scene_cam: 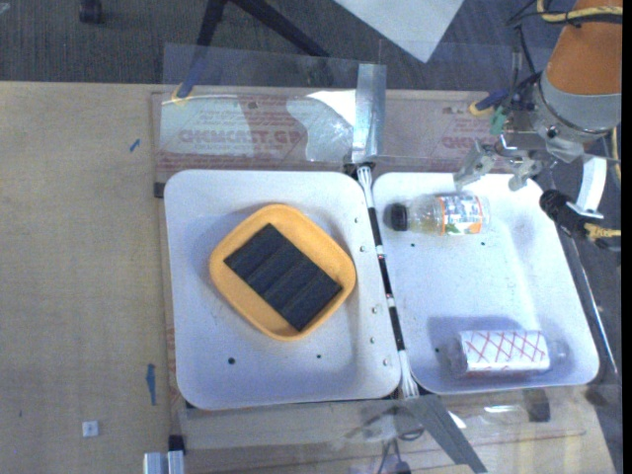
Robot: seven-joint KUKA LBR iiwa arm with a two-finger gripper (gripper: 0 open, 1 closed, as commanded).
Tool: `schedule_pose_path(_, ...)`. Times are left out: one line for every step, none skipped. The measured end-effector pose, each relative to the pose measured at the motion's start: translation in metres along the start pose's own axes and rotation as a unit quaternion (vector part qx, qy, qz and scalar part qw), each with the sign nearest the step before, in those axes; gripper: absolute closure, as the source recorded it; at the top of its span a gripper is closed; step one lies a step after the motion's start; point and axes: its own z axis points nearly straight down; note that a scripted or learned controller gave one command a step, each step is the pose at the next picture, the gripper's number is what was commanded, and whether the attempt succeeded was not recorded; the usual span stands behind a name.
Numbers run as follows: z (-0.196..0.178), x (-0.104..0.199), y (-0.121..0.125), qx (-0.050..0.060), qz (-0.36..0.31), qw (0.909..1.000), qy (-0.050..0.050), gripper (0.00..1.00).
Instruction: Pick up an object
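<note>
A small clear plastic bottle (446,213) with a black cap lies on its side at the back of the right bin (494,275). A white packet with a red criss-cross pattern (502,351) rests near that bin's front edge. In the left bin (197,344) sits an orange-yellow square dish holding a black ribbed pad (282,270). My gripper (496,173) hangs over the back rim of the right bin, just behind and to the right of the bottle. It is open, with nothing between its fingers (471,170).
A clear plastic barrier with a metal post (370,107) stands behind the bins. The arm's orange band (585,52) and cables fill the upper right. A wooden bench top (69,265) stretches to the left. An office chair base (212,3) stands on the floor beyond.
</note>
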Motion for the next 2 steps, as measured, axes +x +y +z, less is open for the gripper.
schedule_pose_path(0.142,0.001,0.033,-0.001,-0.015,0.9999,-0.001,0.0)
schedule_pose_path(0.072,0.044,0.023,-0.002,-0.077,0.9971,-0.001,0.0)
